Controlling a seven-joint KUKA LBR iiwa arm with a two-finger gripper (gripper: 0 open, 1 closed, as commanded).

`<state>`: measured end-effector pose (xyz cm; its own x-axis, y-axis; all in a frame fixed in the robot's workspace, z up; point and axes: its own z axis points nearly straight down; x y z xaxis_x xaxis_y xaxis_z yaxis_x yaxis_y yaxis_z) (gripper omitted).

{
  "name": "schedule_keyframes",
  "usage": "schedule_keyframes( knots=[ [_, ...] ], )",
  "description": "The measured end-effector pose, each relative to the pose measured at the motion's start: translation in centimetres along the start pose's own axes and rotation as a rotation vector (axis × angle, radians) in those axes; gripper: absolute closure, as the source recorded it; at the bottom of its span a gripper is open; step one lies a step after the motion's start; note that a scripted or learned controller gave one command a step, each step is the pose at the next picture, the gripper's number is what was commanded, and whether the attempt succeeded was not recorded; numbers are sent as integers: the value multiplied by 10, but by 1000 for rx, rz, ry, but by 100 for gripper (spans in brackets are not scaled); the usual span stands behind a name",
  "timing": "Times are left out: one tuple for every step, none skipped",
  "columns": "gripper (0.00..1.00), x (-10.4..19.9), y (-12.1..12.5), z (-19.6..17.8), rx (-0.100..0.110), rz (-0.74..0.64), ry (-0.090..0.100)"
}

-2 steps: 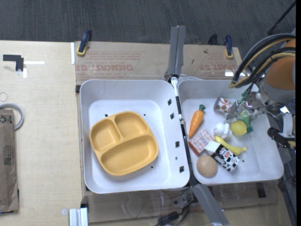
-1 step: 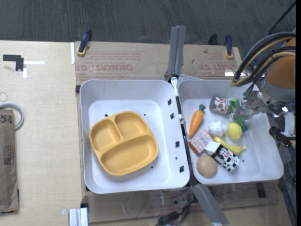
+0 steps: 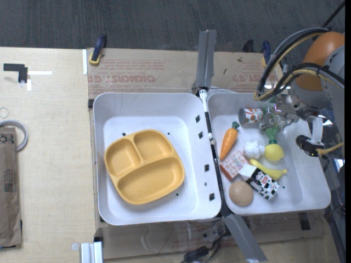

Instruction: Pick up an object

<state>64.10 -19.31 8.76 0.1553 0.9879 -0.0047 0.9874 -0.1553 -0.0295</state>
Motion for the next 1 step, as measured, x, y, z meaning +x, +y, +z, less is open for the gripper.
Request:
schedule_keyframes(
  knots=[
    [100,0,-1,-5,5,-4,-3]
  ],
)
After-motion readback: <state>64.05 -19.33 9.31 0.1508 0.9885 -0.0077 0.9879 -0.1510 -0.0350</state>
